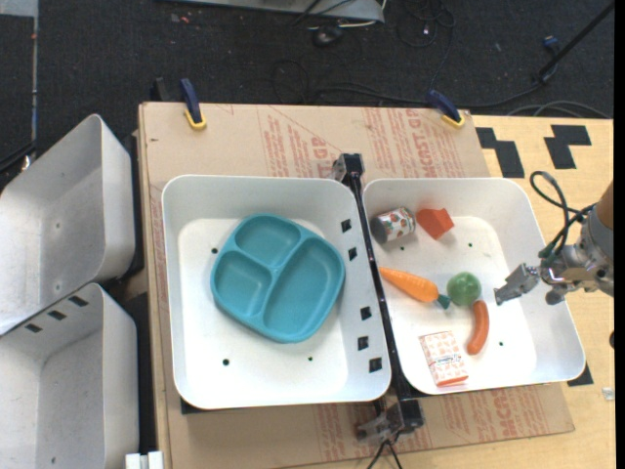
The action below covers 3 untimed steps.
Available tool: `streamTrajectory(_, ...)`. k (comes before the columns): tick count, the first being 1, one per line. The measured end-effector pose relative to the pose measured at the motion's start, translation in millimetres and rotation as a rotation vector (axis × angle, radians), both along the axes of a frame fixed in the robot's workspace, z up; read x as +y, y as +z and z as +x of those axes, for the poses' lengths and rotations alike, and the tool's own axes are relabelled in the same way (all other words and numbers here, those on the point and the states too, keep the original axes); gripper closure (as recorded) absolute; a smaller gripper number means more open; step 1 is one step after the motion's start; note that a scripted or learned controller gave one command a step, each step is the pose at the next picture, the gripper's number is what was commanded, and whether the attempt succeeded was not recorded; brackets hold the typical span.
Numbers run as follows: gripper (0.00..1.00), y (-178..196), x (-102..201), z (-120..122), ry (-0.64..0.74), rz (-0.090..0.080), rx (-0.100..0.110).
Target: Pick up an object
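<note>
- At the right edge of the right bin [508, 195] you see the tool [527, 283], reaching in over the rim, with nothing between its tips.
- Whether its tips stand apart or together I cannot tell (it is small and partly blurred here), so please check this before you go on.
- The things to pick lie all in this bin: a red sausage [478, 326] closest to the tool, a green ball [464, 286] just beside it, an orange carrot [410, 283], a small can [395, 224], an orange block [436, 222] and a white packet [442, 357] near the front wall.
- The left bin [186, 291] holds a teal divided plate [278, 277], well apart from the tool.
- I judge the step as the approach: no thing is grasped yet.
- The next move, I think, calls for bringing the tool over one thing, probably the sausage, and descending with the tips across its narrow side.
</note>
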<state>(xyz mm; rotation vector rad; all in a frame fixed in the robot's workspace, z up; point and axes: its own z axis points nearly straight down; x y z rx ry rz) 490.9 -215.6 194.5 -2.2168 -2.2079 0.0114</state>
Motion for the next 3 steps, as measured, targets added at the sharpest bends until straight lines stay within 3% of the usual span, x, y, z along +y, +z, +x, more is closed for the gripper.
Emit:
streamTrajectory(1, 0.0, 7, 1, 3, 0.005, -0.004, -0.014)
streamTrajectory(3, 0.0, -95, 2, -13, 0.001, -0.001, -0.008)
